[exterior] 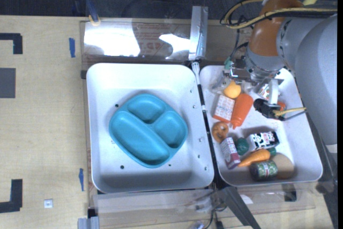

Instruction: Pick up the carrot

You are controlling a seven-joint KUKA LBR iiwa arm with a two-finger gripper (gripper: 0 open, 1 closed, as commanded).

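Over the right bin's [313,166] back edge hangs the claw [252,79]; whether it is wide or narrow I cannot tell. Well apart, near the bin's front edge, the carrot [255,157] lies beside a green can [263,170].

Arm [316,61] cut off at right edge; wrist hides jaws.

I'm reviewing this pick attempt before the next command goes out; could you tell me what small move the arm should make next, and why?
Probably a short shift toward the near end of the right bin. The gripper sits at the bin's far end, beside a yellow ball and an orange bottle, while the carrot lies nearer the camera, between a milk carton and a green can.
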